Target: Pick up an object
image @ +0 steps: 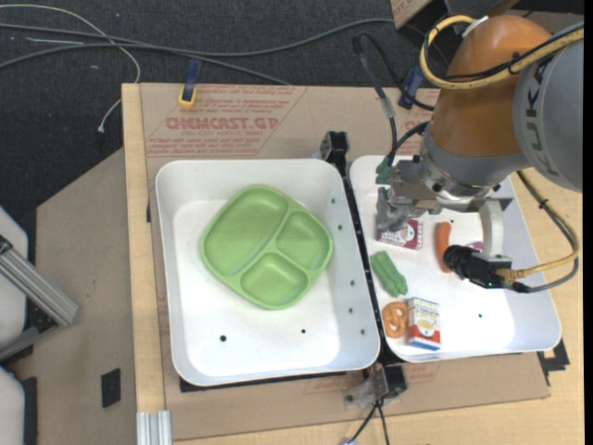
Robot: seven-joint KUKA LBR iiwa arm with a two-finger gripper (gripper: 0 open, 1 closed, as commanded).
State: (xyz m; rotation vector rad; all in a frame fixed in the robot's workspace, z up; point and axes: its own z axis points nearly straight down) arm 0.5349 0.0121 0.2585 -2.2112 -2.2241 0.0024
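Note:
My gripper [398, 213] hangs low at the back left of the right bin [519, 327], directly over a small pink and white packet [401, 235], whose top edge it hides. Whether it touches the packet is unclear. An orange sausage-shaped piece [443, 236] lies just right of the packet. Toward the front, a green pod [388, 273] lies by the bin's left wall. A pretzel [395, 317] and a small orange, white and blue carton [424, 324] sit at the front left corner.
The left bin [185, 341] holds a green divided plate [268, 246] near its middle. The arm's bulky orange and grey body [482, 91] overhangs the back of the right bin. A black fitting with a yellow cable [474, 267] hangs near that bin's centre.

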